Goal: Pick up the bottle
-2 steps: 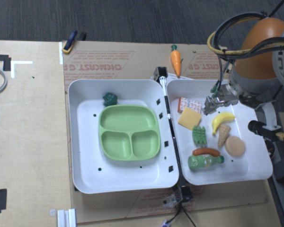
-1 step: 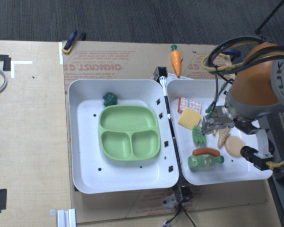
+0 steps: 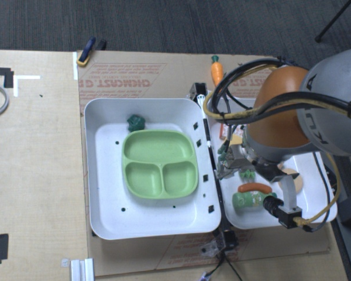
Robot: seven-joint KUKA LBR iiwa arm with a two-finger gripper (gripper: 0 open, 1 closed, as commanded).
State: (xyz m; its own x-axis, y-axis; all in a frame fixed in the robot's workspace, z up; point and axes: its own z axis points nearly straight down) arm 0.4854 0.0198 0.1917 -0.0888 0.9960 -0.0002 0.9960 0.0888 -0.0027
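Note:
A small green bottle (image 3: 247, 200) lies on its side near the front of the right bin (image 3: 316, 215). A red sausage-shaped toy (image 3: 254, 188) lies just behind it, touching or nearly so. My gripper (image 3: 229, 164) hangs below the grey and orange wrist at the right bin's left wall, a little behind and to the left of the bottle. The arm's bulk hides most of the gripper and the back of that bin. Nothing visible is held.
The left bin (image 3: 99, 157) holds a green divided plate (image 3: 160, 164) and a small dark green object (image 3: 136, 122) behind it. An orange carrot toy (image 3: 216, 72) lies on the cardboard beyond the bins. Cables (image 3: 304, 218) loop over the right bin.

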